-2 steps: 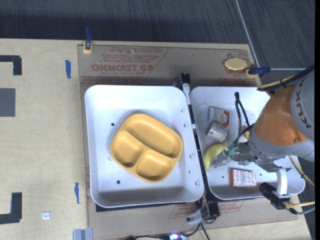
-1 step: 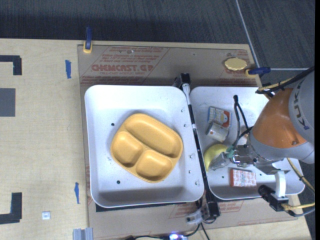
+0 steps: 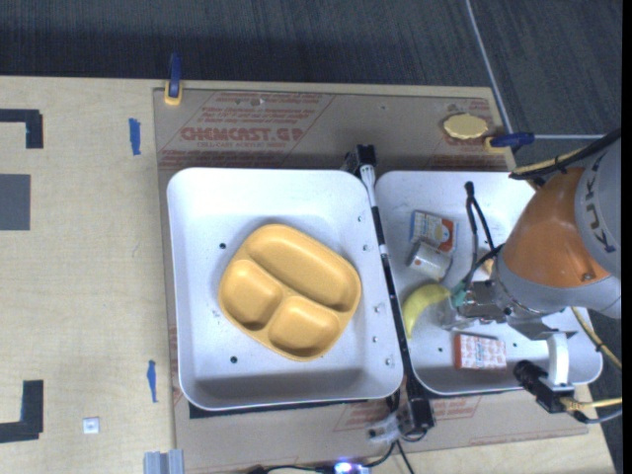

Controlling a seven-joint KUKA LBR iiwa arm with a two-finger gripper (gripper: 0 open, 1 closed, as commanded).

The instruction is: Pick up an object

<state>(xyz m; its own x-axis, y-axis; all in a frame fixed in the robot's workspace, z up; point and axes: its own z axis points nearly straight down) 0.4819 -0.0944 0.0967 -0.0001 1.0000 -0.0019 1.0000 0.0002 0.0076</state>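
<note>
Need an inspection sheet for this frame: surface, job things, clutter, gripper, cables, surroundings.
Surface: wooden bench bearing a left bin and a right bin, side by side.
Job's things: yellow three-compartment tray in the left bin; small carton, banana and red-and-white box in the right bin.
Clutter: round gold disc on the board behind the right bin.
Gripper: gripper low over the right bin, beside the banana; its state is unclear.
Cables: black cable along the arm; a thin line crossing the floor.
Surroundings: dark carpet; blue clamps at the board's edges.
</note>
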